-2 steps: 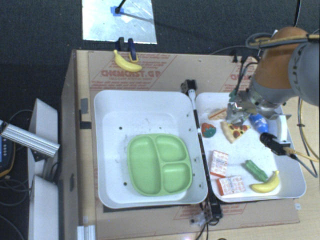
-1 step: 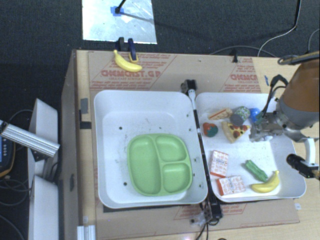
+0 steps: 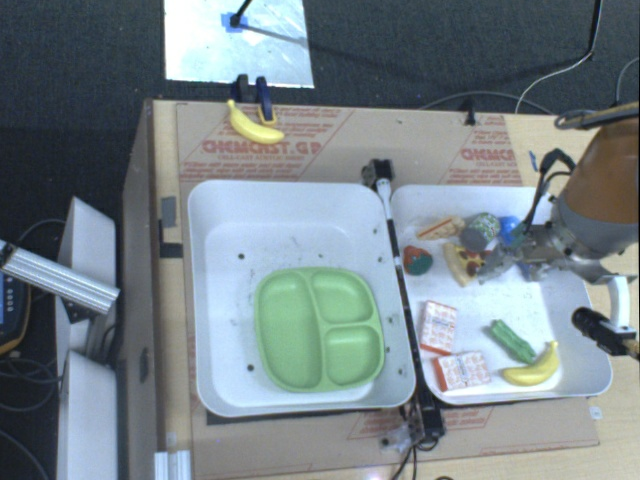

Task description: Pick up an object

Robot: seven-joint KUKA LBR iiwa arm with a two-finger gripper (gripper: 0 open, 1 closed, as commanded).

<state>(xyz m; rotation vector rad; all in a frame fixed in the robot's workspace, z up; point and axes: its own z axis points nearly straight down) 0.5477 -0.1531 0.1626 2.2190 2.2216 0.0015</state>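
The gripper (image 3: 497, 261) sat low in the right bin (image 3: 578, 380), near the middle of its far half, reached in from the bin's right edge on the grey arm (image 3: 600, 203) with its orange band. Whether it was spread or pressed together could not be told; the tip was dark and blurred against the clutter. Just at the tip lay a small yellow and red object (image 3: 463, 264), with a grey-green ball (image 3: 481, 229) and a blue piece (image 3: 507, 228) beside it toward the far edge; contact with any of them could not be made out. An orange stick (image 3: 437, 230) lay near the far left corner, and a red and green ball (image 3: 417, 260) lay against the left wall. Toward the near edge: two red-and-white packets (image 3: 438, 326) (image 3: 462, 370), a green pickle-like object (image 3: 512, 339), and a banana (image 3: 533, 367) by the near right corner. The left bin (image 3: 225, 243) carried a green divided plate (image 3: 320, 327) toward its near edge. A second banana (image 3: 252, 124) lay on the bench's (image 3: 330, 148) far edge, outside both bins.
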